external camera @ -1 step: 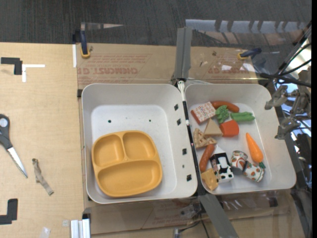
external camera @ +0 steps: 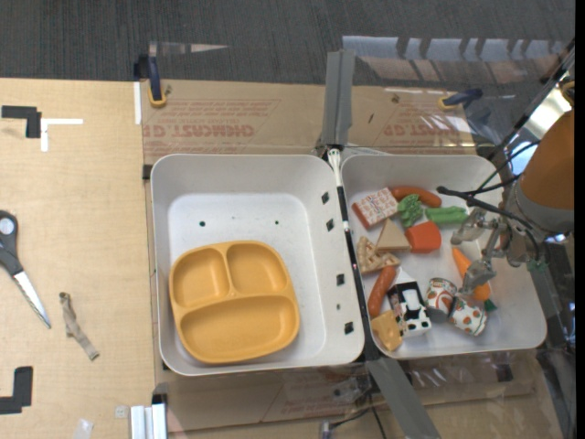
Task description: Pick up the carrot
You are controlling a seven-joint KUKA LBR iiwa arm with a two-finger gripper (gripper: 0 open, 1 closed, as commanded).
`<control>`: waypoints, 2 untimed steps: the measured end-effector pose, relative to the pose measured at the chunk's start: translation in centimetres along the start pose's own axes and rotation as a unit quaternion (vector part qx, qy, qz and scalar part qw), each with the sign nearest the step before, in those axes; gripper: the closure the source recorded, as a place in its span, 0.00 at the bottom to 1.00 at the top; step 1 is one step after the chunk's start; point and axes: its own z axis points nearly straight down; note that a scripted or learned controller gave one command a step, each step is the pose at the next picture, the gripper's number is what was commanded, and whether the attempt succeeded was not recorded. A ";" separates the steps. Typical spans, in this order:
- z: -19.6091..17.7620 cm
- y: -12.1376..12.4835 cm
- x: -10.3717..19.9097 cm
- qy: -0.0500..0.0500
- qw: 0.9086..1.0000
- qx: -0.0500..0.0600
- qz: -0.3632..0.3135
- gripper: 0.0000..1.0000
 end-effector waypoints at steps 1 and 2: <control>-0.6 0.5 -0.1 0.002 1.000 -0.003 -0.002 1.00; -8.6 3.7 1.5 0.000 0.999 0.000 0.046 1.00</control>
